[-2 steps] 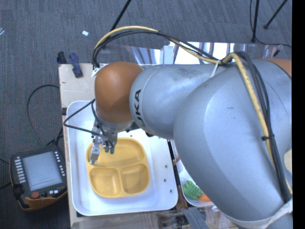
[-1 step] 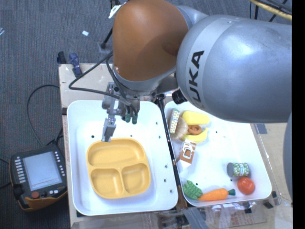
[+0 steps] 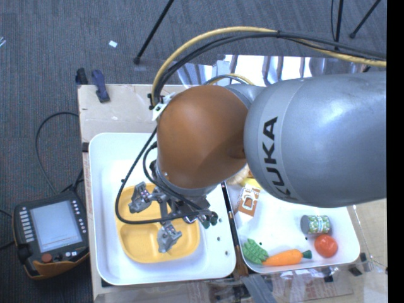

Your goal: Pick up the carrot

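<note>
Dark grey carpet (image 3: 57,17) surrounds the bench, and on it we see tripod legs (image 3: 158,21) at the top and a teach pendant (image 3: 50,232) with a pale screen at the left. The wooden bench top (image 3: 120,109) carries 2 shallow white bins. In the left bin (image 3: 104,169) lies a yellow plate (image 3: 142,245), and the gripper (image 3: 161,216) hangs directly over it with its fingers spread wide and nothing between them. In the right bin (image 3: 284,219) we see the carrot (image 3: 285,257) lying along the near edge, its tip just beside a green leafy toy (image 3: 255,250). A red tomato (image 3: 326,245) and a small can (image 3: 315,223) sit near the carrot's stem end, and a small carton (image 3: 249,201) lies partly under the arm (image 3: 315,137).
</note>
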Motion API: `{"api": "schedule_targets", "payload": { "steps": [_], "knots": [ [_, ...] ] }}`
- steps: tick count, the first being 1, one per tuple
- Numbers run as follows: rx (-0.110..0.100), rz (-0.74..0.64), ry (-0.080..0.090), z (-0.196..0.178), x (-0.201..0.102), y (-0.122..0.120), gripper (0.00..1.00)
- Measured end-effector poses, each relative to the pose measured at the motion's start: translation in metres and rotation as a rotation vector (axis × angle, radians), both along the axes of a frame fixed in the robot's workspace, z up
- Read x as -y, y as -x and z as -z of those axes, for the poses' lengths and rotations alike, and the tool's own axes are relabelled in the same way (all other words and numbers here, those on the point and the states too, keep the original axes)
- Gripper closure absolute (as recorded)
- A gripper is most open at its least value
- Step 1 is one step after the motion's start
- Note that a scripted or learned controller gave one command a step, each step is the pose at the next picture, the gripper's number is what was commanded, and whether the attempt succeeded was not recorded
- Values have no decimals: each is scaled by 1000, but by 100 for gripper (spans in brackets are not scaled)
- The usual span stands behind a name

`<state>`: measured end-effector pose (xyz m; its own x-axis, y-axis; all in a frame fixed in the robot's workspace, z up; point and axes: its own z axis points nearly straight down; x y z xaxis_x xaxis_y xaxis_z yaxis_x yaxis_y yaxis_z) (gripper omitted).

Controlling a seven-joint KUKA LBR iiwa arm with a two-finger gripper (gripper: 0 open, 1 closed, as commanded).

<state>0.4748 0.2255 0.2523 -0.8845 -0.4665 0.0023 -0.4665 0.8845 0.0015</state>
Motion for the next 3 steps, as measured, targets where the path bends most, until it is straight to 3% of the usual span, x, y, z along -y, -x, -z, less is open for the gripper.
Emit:
{"api": "schedule_targets", "payload": {
  "steps": [1,2,3],
  "knots": [
    [-5,377,5,116,-18,-14,0],
    [0,377,1,103,-19,-16,100],
    [1,732,3,88,-17,-21,100]
  ]
}}
